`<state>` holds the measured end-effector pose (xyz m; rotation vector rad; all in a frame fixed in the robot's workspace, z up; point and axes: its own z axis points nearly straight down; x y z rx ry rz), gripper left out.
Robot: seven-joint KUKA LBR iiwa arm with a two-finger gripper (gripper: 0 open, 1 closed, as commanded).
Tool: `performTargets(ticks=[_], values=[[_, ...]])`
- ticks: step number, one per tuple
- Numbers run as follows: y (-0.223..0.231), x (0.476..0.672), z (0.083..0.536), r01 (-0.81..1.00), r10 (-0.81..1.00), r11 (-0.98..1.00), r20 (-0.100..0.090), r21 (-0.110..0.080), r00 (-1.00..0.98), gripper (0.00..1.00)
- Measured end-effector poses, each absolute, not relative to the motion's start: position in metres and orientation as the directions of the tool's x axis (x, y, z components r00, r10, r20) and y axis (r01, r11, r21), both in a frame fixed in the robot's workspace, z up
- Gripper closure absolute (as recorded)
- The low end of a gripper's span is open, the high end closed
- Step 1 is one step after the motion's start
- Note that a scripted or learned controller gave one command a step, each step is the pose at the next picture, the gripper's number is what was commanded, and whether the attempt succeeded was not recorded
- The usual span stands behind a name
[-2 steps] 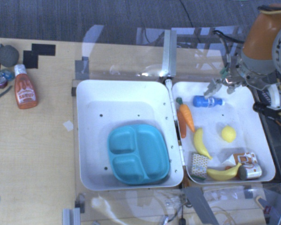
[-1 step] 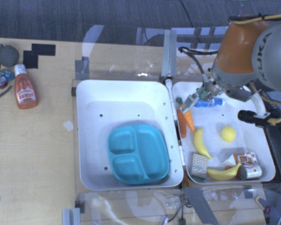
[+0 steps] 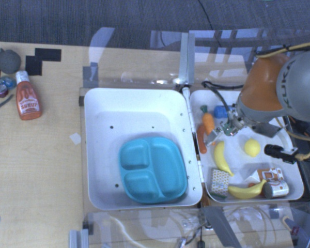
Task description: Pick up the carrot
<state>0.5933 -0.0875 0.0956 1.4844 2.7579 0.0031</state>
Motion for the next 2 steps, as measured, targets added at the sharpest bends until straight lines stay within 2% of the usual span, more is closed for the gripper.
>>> performTargets(ticks=[1,2], values=[[-0.087,0.596,0.107,0.835,0.835,0.55,-0.01,0.013,-0.549,1.0],[-0.026,0.568,0.24,0.868,0.868,0.497,-0.004,0.007,-0.497,1.0]])
